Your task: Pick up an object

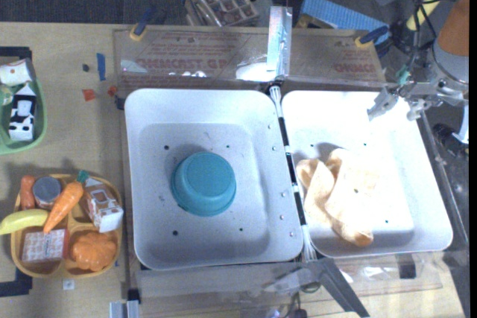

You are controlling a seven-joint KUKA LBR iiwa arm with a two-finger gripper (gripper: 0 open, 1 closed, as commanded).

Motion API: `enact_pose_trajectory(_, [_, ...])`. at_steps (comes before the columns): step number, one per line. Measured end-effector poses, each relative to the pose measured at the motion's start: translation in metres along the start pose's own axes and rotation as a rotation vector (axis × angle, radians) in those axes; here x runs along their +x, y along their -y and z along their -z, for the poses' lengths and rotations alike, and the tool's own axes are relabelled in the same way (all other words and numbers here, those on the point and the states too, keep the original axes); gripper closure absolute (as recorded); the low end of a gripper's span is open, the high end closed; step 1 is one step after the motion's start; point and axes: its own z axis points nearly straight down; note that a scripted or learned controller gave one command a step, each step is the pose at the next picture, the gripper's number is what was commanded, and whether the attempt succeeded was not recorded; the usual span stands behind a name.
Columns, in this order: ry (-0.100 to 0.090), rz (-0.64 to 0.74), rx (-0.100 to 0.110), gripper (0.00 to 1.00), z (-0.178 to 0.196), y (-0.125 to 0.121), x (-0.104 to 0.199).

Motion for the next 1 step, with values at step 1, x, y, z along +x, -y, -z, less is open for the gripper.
enact_pose_trajectory(1, [0.000,0.050,0.000,0.00,-0.0534,0.0270,0.0191])
